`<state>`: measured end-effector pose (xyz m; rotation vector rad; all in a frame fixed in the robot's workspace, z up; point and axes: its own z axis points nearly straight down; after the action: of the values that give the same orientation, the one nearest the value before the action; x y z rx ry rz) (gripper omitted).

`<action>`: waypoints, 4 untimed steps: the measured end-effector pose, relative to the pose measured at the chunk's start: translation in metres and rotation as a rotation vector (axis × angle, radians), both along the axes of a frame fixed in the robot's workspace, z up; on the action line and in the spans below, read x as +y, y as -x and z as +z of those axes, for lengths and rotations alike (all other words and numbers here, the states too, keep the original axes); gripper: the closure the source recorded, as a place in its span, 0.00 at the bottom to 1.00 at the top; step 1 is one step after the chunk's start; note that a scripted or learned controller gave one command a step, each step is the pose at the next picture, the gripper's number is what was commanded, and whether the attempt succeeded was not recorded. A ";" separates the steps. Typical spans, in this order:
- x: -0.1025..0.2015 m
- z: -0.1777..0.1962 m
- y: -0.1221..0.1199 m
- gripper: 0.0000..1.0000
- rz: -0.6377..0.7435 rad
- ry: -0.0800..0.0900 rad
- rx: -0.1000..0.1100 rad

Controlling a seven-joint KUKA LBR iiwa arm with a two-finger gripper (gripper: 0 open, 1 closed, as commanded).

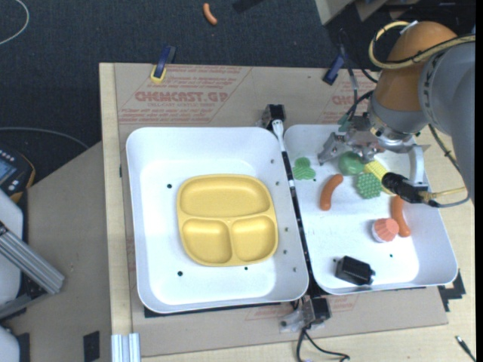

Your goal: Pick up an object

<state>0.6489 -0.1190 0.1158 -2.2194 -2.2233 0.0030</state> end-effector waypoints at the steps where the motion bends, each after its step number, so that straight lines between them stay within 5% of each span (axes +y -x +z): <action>1: 0.001 -0.033 0.000 0.00 -0.001 -0.002 0.003; 2: 0.001 -0.020 -0.001 1.00 -0.001 -0.001 -0.002; 4: -0.015 0.101 0.002 1.00 -0.002 0.001 -0.010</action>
<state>0.6473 -0.1338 0.2166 -2.2277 -2.2267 -0.0067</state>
